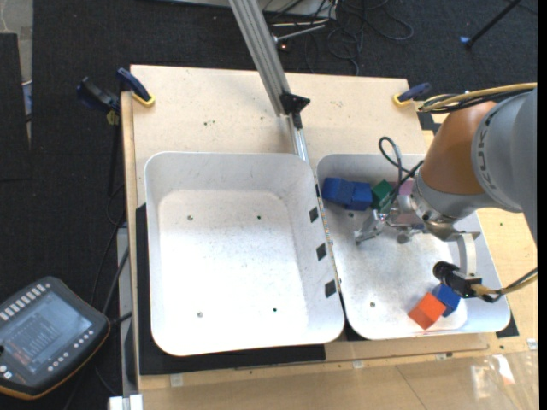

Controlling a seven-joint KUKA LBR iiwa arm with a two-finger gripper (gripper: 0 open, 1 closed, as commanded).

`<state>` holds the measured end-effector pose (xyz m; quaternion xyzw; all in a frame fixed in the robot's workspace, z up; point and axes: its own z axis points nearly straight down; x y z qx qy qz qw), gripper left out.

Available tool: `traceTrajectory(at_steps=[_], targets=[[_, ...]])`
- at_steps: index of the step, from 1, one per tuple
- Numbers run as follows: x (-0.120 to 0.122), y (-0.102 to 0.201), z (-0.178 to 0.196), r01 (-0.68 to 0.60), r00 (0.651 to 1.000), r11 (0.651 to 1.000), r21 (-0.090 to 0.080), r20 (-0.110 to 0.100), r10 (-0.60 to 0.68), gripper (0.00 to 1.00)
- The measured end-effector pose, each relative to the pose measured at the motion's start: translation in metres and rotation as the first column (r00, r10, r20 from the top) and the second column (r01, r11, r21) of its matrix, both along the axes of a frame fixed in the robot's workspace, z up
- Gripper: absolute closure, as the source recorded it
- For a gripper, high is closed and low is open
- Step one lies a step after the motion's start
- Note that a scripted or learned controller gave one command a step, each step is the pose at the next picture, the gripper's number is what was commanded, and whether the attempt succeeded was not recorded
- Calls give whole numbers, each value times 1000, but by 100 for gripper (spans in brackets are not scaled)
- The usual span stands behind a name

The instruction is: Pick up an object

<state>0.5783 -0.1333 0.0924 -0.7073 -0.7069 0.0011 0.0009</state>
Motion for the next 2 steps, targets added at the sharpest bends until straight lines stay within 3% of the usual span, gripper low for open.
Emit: traceTrajectory(at_steps=[1,2], targets=[[1,0,13,0,1000,1000,0,5,0,100],[5,-4,76,-2,1000,1000,-1,9,2,100]])
